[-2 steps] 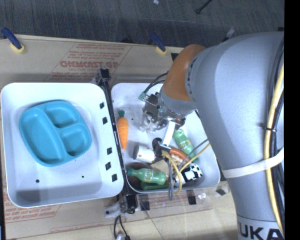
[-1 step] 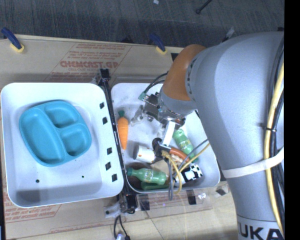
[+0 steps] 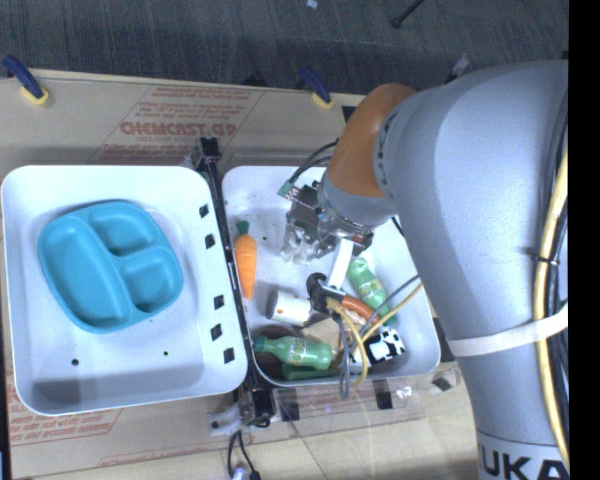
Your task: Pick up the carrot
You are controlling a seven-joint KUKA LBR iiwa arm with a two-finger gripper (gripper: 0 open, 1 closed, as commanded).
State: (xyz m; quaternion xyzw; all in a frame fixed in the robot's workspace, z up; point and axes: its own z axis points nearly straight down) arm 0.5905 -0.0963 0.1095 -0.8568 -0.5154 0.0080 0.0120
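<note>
From the overhead camera we saw the carrot (image 3: 245,265) lying in the right bin (image 3: 255,183), close along its left wall. It was a short orange toy with a small green top, and it lay lengthwise, the green end pointing toward the far side of the bench and the orange tip toward the near side. Nothing was touching it.

The gripper (image 3: 305,240) hung over the middle of the same bin, to the right of the carrot and apart from it. We could not tell how far its pincer stood open, and we saw nothing held in it.

Nearer to us in that bin lay a green bottle (image 3: 298,353) among other small items. The left bin (image 3: 20,298) held a blue divided tray (image 3: 110,263).
</note>
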